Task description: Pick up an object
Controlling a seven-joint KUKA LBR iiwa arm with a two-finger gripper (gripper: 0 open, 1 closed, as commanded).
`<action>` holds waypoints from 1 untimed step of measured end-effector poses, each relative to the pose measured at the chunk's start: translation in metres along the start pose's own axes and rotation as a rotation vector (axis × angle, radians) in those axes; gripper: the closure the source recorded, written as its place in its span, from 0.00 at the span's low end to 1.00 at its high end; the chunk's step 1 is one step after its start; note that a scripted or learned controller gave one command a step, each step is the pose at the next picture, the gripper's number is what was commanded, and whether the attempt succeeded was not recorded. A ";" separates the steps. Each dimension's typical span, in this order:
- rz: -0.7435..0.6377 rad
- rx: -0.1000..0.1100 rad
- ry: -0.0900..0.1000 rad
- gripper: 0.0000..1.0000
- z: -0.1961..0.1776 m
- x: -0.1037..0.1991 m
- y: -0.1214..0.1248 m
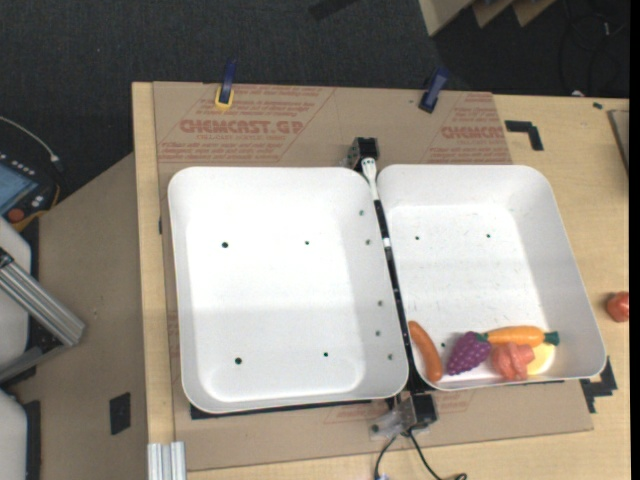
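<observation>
Several toy foods lie along the near edge of the right bin: an orange-brown sausage by the bin's left wall, a purple grape bunch beside it, an orange carrot with a green tip, a red piece under the carrot, and a pale yellow piece at the right end. They touch one another in a tight row.
The left bin sits beside the right one on a brown cardboard sheet. A small red object rests on the bench to the right of the bins. Clips hold the sheet's far edge.
</observation>
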State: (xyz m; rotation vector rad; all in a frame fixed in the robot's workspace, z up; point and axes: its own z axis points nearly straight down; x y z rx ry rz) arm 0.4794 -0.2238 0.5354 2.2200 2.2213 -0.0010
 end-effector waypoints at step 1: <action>0.000 0.000 0.000 1.00 0.000 0.000 0.000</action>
